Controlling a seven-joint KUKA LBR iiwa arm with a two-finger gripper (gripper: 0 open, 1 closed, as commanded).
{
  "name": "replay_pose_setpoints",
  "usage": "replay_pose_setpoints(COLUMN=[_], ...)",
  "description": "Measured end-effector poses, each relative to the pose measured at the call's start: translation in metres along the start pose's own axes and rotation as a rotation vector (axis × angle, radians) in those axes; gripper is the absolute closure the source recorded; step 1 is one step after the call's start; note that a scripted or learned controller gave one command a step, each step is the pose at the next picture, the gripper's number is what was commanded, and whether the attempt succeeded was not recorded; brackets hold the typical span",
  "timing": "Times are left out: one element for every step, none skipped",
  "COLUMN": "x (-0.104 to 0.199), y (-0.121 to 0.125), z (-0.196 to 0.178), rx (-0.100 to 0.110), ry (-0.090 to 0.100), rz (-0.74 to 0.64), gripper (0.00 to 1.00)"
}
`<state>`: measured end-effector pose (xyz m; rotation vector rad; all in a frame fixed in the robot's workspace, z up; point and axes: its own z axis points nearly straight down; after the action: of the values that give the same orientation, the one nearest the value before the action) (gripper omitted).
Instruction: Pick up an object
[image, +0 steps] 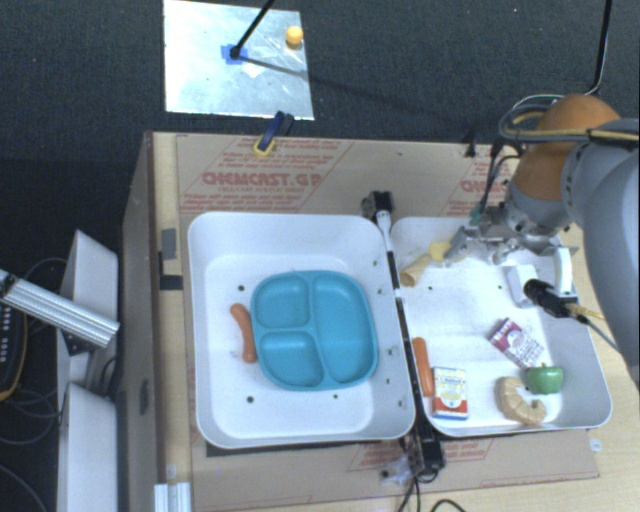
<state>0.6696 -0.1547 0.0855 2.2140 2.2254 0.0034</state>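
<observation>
Lying just left of the end effector (470, 240), a tan object (424, 260).

Overhead slanted view of both bins (300, 225)

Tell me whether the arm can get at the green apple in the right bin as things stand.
Probably yes. The green apple lies uncovered near the right bin's front corner, with the bagel touching it on one side. The tool sits over the same bin's far end, with bare floor between.
</observation>
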Motion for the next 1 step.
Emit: replay_pose_setpoints(x=[0.0631], y=[0.0005], z=[-0.0323], rx=[0.000], ry=[0.001], rz=[0.000], gripper=[0.00])
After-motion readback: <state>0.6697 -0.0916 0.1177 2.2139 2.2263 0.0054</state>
